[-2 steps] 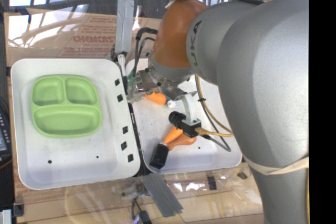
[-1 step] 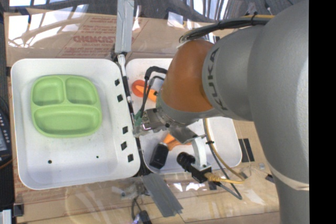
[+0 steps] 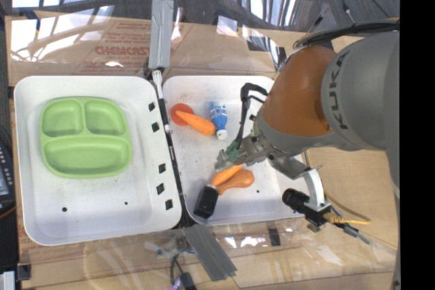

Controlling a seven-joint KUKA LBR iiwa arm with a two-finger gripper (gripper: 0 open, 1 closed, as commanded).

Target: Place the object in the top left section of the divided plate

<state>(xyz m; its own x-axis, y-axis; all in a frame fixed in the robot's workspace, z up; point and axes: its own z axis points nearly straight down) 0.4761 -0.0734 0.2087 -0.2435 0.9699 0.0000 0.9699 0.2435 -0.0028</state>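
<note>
Arm [image 3: 326,102] is reaching in from the right, its grey body and orange band sitting over the right bin [image 3: 182,88]. Tool [image 3: 231,158] is hanging low in that bin, just above the lower orange carrot-shaped toy [image 3: 234,178]; can't tell if it's released or clenched, the wrist is blocking the view, and nothing is visibly sitting in its grip. That lower orange toy is lying on the bin floor, tilted, with a black block [image 3: 206,202] just beside its left end near the bin's front edge. A second orange carrot-shaped toy [image 3: 191,119] is lying further back in the same bin, and a small blue-and-white bottle [image 3: 218,118] is lying just beside it on the right, close or touching, can't tell which. Green divided plate [image 3: 85,137] is sitting in the left bin [image 3: 41,214], toward the back left, well apart from all the toys; its two small sections are at the far side, the one large section at the near side. Both bins are sitting side by side on the counter [image 3: 380,166], with brown cardboard [image 3: 102,44] lying behind them and grey tape [image 3: 161,30] running down toward the seam between them.
</note>
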